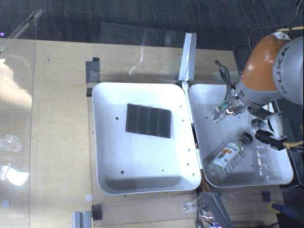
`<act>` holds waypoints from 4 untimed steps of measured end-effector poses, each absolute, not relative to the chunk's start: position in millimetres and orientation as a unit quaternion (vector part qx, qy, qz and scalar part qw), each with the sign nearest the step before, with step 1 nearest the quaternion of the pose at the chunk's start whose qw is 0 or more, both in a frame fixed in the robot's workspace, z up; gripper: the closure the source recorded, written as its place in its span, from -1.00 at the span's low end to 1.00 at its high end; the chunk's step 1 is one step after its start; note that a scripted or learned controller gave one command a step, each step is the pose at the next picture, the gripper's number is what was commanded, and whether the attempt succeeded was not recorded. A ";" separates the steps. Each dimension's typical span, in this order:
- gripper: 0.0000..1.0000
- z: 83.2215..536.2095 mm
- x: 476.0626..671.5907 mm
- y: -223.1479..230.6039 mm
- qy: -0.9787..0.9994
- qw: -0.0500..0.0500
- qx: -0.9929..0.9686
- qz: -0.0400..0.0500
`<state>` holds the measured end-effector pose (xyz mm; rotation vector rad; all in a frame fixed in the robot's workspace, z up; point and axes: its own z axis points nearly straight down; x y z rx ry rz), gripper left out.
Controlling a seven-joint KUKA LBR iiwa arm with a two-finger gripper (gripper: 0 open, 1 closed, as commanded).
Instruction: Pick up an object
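In the right bin point(209, 99) a small bottle point(230, 156) with a white, green and orange label and a black cap lies on its side near the front. A clear plastic piece point(260, 161) rests just right of it. A flat black ribbed pad point(148, 120) lies in the left bin point(107, 141). My gripper point(223, 110) hangs over the back of the right bin, above and behind the bottle and apart from it. I see nothing held in it.
The grey arm with its orange band point(260, 65) covers the right bin's back right corner. A metal divider post point(188, 56) stands behind the gap between the bins. Wooden bench surface point(52, 127) stretches to the left.
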<state>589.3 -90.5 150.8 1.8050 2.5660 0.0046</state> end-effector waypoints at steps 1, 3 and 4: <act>-1.00 150.8 589.4 -90.6 0.818 0.003 0.575 0.002; 1.00 103.4 534.2 -118.9 0.866 0.013 0.501 0.006; -1.00 103.3 534.1 -118.9 0.866 0.013 0.500 0.006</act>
